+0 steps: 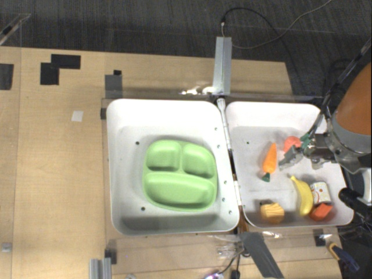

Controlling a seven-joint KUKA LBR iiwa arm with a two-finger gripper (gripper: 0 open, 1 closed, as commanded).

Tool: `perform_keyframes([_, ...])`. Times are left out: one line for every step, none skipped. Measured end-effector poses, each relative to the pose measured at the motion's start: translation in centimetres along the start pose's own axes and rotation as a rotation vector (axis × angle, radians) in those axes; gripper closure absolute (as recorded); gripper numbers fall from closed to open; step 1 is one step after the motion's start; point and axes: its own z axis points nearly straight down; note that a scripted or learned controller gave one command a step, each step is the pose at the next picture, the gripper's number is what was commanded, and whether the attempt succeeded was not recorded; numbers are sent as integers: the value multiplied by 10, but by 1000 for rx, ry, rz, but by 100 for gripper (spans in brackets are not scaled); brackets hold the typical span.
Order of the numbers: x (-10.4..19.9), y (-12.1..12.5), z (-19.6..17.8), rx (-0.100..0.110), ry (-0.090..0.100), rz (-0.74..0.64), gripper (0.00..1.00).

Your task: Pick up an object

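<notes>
Tan bench (52, 173) bears two white bins (125, 156); dark floor (116, 10) behind.

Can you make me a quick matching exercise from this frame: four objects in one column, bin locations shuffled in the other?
Objects:
1. green divided plate
2. carrot
3. banana
4. yellow block

Places:
A. right bin, along its near edge
B. left bin, middle
C. right bin, left of the gripper
D. right bin, beside the white and red items at the lower right

Pairs: 1-B, 2-C, 3-D, 4-A
</notes>
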Motion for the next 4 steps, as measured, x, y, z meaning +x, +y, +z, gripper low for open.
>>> perform_keyframes([21,48,109,0,0,20,0])
perform_keyframes([-13,52,142,-9,0,8,0])
perform_keyframes([-12,55,130,-17,1,8,100])
perform_keyframes([25,59,17,-3,0,52,100])
